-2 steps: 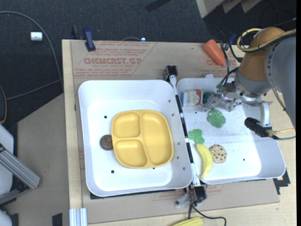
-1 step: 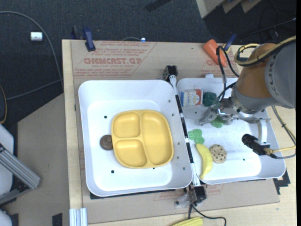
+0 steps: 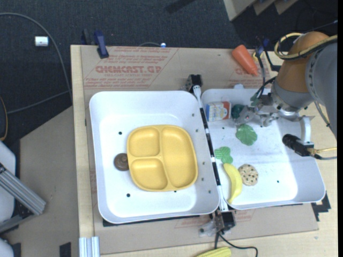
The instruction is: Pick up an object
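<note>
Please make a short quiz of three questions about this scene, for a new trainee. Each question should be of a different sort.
1. True or false: the yellow divided plate lies in the right bin.
2. Which thing touches the banana or lies closest to it? A) the cookie B) the small carton C) the brown round piece
3. Fill in: the gripper is above the far part of the ____ bin, next to a green leaf-shaped toy.

Key: 1 false, it lies in the left bin; 2 A; 3 right.
</note>
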### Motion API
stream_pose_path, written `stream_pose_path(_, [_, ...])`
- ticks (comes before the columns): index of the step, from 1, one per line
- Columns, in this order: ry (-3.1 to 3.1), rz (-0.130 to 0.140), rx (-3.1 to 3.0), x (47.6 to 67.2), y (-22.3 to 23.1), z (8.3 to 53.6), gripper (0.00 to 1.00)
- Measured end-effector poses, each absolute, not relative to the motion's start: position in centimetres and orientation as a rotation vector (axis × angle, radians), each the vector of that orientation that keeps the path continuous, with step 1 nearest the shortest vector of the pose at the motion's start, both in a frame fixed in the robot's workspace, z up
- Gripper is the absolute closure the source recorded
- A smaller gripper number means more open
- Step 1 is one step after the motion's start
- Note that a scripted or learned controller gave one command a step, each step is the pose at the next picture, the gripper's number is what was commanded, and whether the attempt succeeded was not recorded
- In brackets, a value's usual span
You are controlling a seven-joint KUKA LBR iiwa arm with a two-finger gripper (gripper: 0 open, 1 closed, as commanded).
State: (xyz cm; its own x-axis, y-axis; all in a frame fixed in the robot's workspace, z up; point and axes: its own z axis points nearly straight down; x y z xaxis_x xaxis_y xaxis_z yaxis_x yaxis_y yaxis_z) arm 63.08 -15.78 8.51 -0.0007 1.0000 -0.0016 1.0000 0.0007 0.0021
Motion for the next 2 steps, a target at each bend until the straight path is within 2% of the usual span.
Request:
stream_pose_path(1, [2.223,0.000,2.222,57.5,-10.7,8.4,0.00])
stream_pose_path(2, [2.223,-0.001,2.223,56.3,-9.2,8.5,0.00])
